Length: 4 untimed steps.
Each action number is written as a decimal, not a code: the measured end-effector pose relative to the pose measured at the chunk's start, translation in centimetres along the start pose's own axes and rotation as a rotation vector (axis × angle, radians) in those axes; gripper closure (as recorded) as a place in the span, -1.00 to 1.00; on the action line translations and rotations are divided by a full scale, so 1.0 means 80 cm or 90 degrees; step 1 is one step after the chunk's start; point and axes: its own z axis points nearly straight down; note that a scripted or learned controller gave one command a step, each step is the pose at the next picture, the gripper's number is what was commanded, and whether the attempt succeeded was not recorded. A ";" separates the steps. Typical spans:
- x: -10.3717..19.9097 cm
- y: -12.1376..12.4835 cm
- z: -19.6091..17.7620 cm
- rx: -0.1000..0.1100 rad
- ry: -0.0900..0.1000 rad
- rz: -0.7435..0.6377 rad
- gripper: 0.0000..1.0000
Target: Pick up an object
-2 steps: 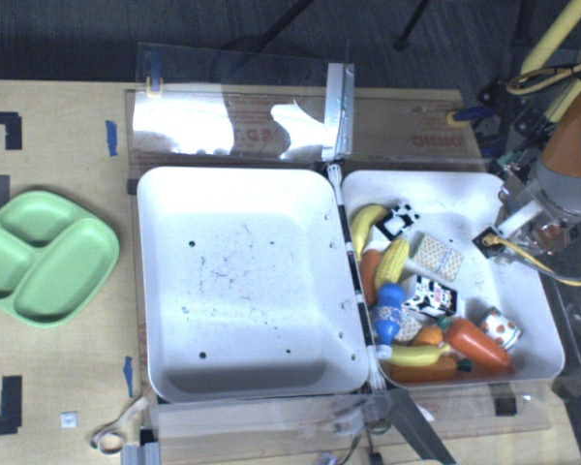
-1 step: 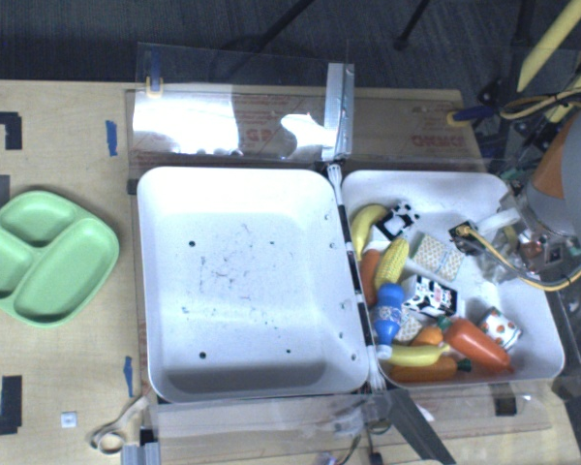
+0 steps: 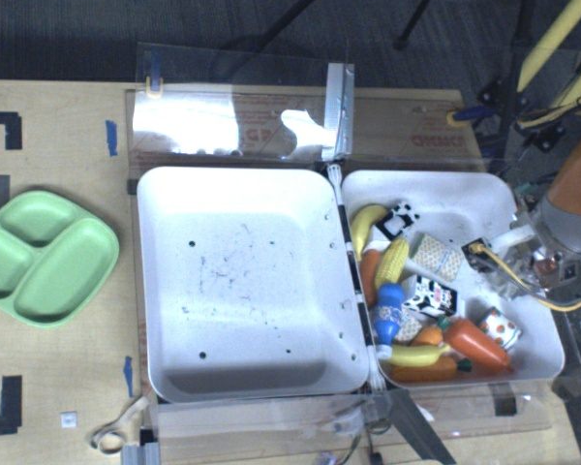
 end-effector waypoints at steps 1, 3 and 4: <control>0.000 -0.005 0.019 0.002 0.004 -0.003 1.00; 0.023 0.004 0.005 0.001 0.001 0.000 1.00; 0.047 -0.039 -0.023 -0.003 0.000 0.001 1.00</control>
